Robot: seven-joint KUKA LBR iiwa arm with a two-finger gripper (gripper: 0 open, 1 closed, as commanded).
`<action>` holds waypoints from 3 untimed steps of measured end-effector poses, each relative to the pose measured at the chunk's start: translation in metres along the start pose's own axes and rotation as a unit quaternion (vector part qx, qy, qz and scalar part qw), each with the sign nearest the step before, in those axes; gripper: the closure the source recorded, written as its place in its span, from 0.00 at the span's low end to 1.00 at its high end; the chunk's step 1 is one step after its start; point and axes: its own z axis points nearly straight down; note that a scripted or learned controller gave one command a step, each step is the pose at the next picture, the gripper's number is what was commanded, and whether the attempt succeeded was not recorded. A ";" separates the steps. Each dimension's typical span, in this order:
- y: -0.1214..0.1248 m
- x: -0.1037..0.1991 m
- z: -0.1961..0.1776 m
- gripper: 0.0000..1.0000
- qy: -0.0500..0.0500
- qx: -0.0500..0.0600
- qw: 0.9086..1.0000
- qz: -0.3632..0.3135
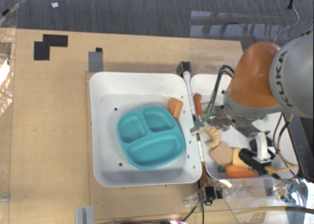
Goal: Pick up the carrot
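The carrot [241,171] is orange with a small green end. It lies along the front edge of the right bin [212,82], pointing left to right. My gripper [200,124] hangs low over the left side of that bin, close to the wall shared by the two bins. It is up and to the left of the carrot and apart from it. The grey and orange arm [255,78] covers the middle of the right bin.
Also in the right bin are a reddish sausage [197,104], a pale knobbly piece [213,136] and a tan round slice [222,154] just left of the carrot. The left bin [100,120] holds a teal divided plate [149,137] and an orange block [174,107].
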 end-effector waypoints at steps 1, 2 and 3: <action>0.009 -0.063 0.006 0.00 -0.004 -0.003 0.954 -0.300; 0.009 -0.061 0.006 0.00 -0.003 -0.003 0.954 -0.301; 0.054 -0.102 0.042 0.00 -0.003 -0.002 0.951 -0.308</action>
